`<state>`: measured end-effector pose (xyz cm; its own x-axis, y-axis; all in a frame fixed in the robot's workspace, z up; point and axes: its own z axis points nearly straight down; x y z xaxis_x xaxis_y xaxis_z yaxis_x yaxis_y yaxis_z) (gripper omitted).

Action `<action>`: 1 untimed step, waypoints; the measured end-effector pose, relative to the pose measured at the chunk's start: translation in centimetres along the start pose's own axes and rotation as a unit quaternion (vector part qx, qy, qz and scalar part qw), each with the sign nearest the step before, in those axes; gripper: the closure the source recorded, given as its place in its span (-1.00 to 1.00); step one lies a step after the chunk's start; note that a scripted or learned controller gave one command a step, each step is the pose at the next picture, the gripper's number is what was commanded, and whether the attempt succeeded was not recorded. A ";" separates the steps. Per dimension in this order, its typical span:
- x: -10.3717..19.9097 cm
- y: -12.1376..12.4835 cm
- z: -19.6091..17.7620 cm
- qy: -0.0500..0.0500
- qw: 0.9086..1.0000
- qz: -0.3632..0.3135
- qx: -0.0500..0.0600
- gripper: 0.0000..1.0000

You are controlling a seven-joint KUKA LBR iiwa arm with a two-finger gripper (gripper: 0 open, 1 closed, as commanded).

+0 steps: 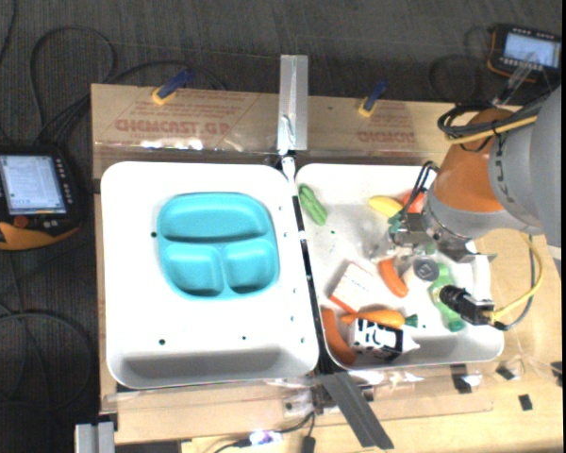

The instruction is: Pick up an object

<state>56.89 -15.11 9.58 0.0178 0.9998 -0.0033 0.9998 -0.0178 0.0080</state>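
Dark grey carpet [38,366] all round, cables trailing over it. One teach pendant [24,196] lies at the bench's 9 o'clock, a second pendant [525,50] out at 1 o'clock. The bench's far side is a brown board [217,125] with red lettering, a blue clamp [173,85] and a yellow-and-blue clamp [371,100] on its edge, and a metal strip [293,102] between them.

The left bin [123,333] holds a turquoise divided tray [217,243].

The right bin [344,179] is cluttered. The arm [462,182] comes in over its 3 o'clock side, and the gripper [403,242] hangs low near the middle. Whether it is open or closed on anything cannot be told from here.

Clock bearings from the gripper:
- yellow piece [384,203], 11 o'clock, just beside
- green pod [311,204], 10 o'clock, against the bin's left wall
- short carrot piece [392,276], 6 o'clock, just beside and lying loose
- white card [357,283], 8 o'clock, next to that piece
- carrot with green top [385,317], 6 o'clock, nearer the front wall
- black-and-white packet [377,338], touching that carrot
- orange piece [330,333], 7 o'clock, in the near-left corner
- green piece [450,317], 5 o'clock
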 end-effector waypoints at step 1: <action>5.6 3.4 -9.7 0.001 0.999 -0.033 0.006 1.00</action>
